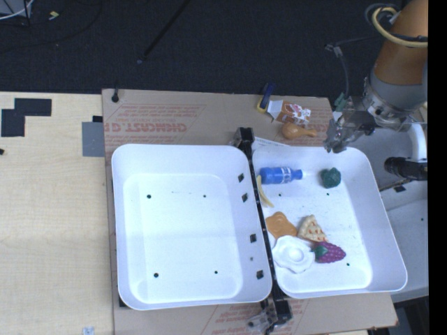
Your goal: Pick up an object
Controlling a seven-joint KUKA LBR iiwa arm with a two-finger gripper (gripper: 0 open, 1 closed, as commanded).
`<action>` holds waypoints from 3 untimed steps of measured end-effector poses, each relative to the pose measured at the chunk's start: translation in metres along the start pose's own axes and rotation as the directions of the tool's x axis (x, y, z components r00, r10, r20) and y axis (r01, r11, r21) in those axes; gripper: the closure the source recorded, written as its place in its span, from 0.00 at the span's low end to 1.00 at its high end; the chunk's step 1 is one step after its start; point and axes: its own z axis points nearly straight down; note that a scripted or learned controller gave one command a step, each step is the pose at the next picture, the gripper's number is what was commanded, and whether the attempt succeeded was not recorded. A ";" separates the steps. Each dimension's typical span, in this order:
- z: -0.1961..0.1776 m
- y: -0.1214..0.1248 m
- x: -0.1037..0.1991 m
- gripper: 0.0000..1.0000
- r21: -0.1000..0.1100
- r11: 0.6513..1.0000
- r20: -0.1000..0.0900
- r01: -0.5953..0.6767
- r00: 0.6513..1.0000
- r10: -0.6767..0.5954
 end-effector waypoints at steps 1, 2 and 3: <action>-0.117 0.000 -0.011 1.00 -0.023 1.000 0.010 -0.004 1.000 0.004; -0.116 -0.001 -0.037 1.00 -0.012 1.000 0.008 -0.007 1.000 0.008; -0.107 -0.001 -0.069 1.00 -0.011 1.000 0.008 -0.008 1.000 0.008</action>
